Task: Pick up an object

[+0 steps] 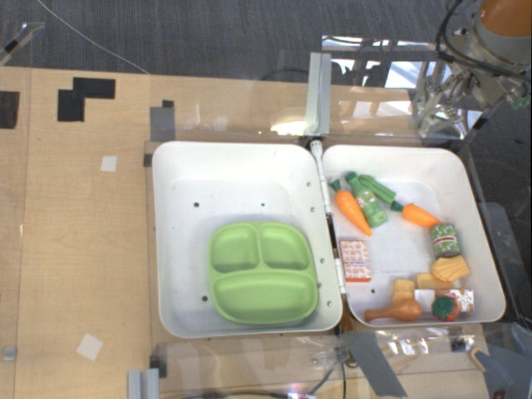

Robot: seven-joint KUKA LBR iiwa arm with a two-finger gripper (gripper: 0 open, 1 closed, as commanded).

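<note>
The left bin (166, 223) holds a green divided plate (263, 273) lying flat toward its near side. In the right bin (465, 181), a carrot (352, 212) lies at the upper left beside a green bottle-shaped toy (368, 202). Nearer the front, against the left wall, sits a small red-and-white packet (355, 260). A second, shorter carrot (418, 216) lies to the right, with a green-banded can (445, 241) below it and a yellow ridged piece (450, 268) under that. A brown pear-shaped toy (396, 310) rests along the front edge. The gripper (445, 98) hangs beyond the right bin's far rim, holding nothing; whether it is spread or closed cannot be told.
</note>
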